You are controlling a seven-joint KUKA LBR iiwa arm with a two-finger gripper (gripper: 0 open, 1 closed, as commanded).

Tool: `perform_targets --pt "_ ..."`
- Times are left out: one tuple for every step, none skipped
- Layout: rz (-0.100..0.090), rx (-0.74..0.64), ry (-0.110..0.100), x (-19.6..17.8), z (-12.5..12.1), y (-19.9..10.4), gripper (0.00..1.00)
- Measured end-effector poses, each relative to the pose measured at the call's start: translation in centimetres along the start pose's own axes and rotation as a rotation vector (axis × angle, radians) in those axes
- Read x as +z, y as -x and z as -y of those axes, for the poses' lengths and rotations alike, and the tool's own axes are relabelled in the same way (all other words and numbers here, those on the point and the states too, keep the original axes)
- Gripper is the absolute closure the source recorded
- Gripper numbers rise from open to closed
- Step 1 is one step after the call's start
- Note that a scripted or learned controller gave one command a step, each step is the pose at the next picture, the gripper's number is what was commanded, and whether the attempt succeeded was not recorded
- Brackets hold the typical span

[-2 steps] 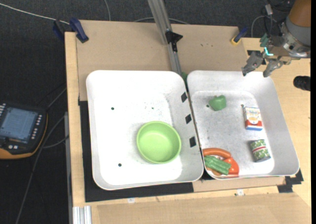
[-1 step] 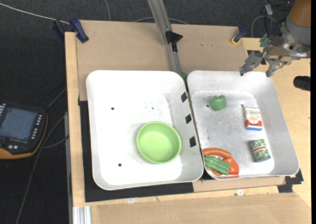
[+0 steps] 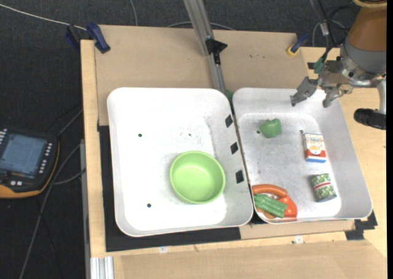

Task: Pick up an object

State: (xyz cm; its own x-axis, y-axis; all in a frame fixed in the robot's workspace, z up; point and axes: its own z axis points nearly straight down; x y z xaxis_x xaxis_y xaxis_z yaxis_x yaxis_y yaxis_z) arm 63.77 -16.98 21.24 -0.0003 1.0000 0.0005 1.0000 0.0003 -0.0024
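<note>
Where bin (image 3: 344, 125) ends, pincer (image 3: 314, 96) seemingly spread.

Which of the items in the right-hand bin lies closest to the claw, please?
The small green pepper-like item, alone at the bin's far end, just below the open claw. The carton, can and vegetable plate lie farther.

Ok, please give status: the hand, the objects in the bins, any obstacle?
Hand open, holding nothing, above far edge of right bin. Green pepper nearest it; carton, can, vegetable plate further. Green bowl in left bin. Nothing blocking.
</note>
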Motion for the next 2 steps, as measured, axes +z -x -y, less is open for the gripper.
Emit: perform_targets --pt "-0.001 0.000 -0.002 5.9 0.4 -0.7 0.00" --pt "0.003 0.000 0.012 9.2 0.1 -0.7 0.00"
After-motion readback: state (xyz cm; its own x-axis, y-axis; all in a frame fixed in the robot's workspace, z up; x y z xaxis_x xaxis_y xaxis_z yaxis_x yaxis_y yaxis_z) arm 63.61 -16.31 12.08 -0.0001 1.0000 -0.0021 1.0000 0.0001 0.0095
